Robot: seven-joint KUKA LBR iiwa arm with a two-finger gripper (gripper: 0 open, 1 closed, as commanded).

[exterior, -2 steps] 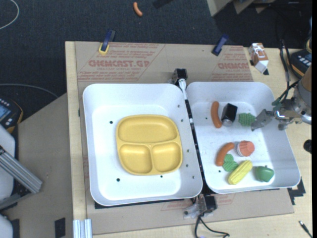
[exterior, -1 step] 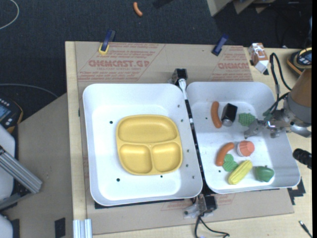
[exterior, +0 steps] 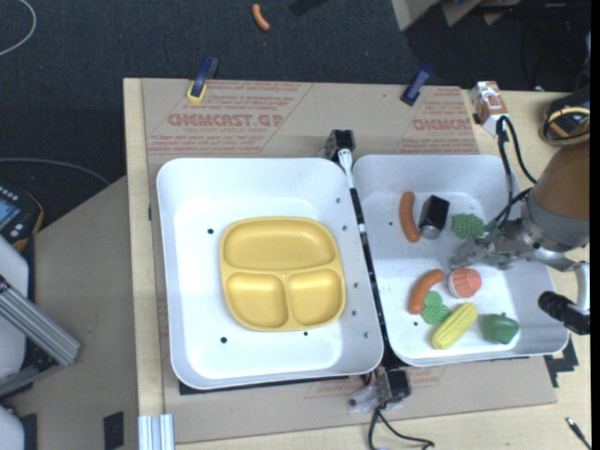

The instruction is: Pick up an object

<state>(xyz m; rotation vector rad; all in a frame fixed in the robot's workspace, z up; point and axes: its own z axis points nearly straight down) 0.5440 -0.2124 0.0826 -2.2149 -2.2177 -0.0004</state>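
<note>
Camera view from above: I read "CHEMCAST G P" in red print on the brown sheet (exterior: 281, 111) covering the bench (exterior: 141, 251), and a second run of the same red lettering to the right, cut short by the right bin's rim and a blue clamp (exterior: 415, 86). A yellow and blue clamp (exterior: 201, 81) sits at the sheet's far left edge.

The left bin (exterior: 187, 279) holds a yellow divided plate (exterior: 281, 272), three compartments, nothing in them.

The right bin (exterior: 394, 326) carries an orange sausage (exterior: 407, 216), a black block (exterior: 433, 215), a green leafy piece (exterior: 467, 223), a second sausage (exterior: 425, 289), a small green piece (exterior: 435, 309), a corn cob (exterior: 454, 325), a green pepper (exterior: 500, 327) and a red-and-white round item (exterior: 465, 282).

The pincer (exterior: 476, 253) hangs low, just above the round item. I cannot tell how far it is parted or whether it has hold of anything; the metal there blurs together. The arm (exterior: 562, 200) is cut off at the right edge.
</note>
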